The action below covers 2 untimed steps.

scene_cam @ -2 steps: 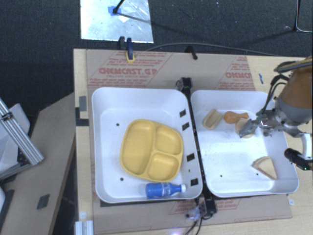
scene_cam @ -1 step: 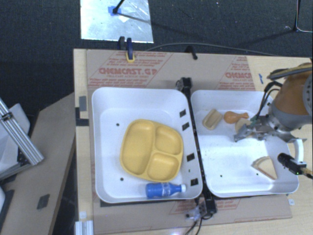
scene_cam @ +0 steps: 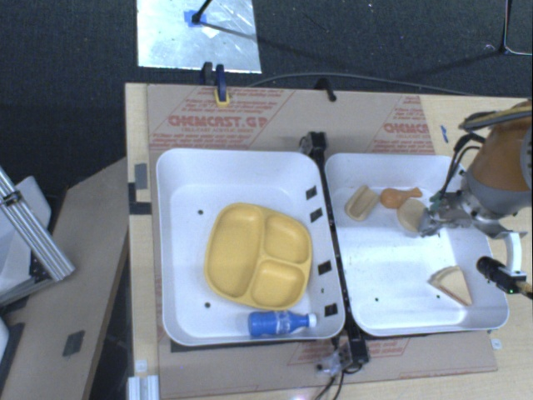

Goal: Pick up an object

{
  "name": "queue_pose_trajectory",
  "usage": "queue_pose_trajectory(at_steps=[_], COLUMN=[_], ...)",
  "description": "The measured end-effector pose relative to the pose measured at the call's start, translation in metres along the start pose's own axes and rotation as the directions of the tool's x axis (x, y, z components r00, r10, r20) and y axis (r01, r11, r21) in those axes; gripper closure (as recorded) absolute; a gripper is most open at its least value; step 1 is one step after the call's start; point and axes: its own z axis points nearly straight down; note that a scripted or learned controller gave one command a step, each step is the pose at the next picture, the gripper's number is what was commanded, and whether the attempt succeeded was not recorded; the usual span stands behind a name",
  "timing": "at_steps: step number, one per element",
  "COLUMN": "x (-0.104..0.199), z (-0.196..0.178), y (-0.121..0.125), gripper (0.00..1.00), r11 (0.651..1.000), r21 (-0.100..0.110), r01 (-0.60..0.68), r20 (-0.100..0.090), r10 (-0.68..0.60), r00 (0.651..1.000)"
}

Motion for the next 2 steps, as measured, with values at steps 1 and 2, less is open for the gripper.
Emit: queue_pose_trajectory(at_steps=[1,2], x=[-0.005,-0.003], z=[-0.059,-0.122], y=[-0.007,0.001], gripper=[1.0,1.0], r11=[1.0,1.0], r21=[-0.001,-0.004], r01=[-0.003,0.002], r20=[0.001,0.001], r10=[0.003,-0.002], r00=[1.0,1.0])
